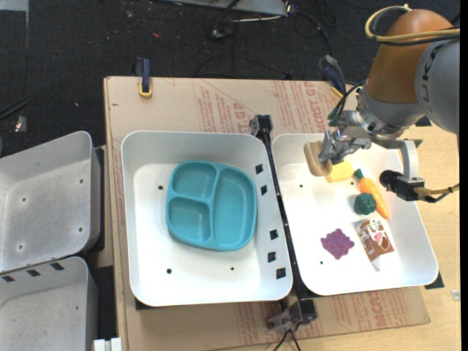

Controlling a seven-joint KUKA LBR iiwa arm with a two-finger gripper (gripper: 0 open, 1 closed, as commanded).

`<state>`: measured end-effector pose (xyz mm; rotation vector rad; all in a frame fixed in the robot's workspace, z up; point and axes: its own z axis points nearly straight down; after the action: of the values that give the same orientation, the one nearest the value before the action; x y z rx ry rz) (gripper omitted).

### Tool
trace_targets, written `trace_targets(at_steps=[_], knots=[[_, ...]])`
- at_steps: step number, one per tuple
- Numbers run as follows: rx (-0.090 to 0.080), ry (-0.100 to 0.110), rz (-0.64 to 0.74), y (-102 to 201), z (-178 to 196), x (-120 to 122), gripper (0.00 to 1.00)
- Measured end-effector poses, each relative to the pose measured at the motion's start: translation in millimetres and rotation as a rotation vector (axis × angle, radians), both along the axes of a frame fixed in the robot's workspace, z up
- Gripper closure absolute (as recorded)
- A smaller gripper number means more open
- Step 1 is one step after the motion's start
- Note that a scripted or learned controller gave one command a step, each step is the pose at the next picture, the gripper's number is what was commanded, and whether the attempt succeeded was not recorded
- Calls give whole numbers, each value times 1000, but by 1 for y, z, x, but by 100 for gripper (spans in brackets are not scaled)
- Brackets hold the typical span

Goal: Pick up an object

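- Camera view – you look down at a slant on two white bins set side by side on a brown board, the left bin (139,218) and the right bin (420,262) meeting along a dark divider with clips.
- In the left bin you see a teal tray (212,205) with three compartments, lying flat near the middle.
- The arm (409,57) comes in from the right, its orange band above the grey wrist, and reaches down over the far left corner of the right bin.
- The gripper (335,152) sits low in that corner, right over a tan block (315,159) and a yellow piece (341,172) – the two lie touching or nearly so, the tan one to the left.
- You cannot tell from here whether the claw is open or closed, or whether anything sits in it; the wrist hides that part.
- Just right of the yellow piece you see a toy carrot (374,191), orange with a green tip, lying aslant.
- A dark green ball (365,204) rests against the carrot's left side.
- Nearer you, a purple piece (337,243) lies flat by itself in the middle of the right bin.
- Beside it to the right lies a brown and white packet (374,239), just below the green ball.
- A black fitting (398,183) with a cable sits at the right bin's right rim.
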<state>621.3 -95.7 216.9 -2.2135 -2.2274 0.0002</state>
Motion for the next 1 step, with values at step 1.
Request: trace_targets(at_steps=[1], knots=[[0, 0, -1, 44, -1, 4, 100]])
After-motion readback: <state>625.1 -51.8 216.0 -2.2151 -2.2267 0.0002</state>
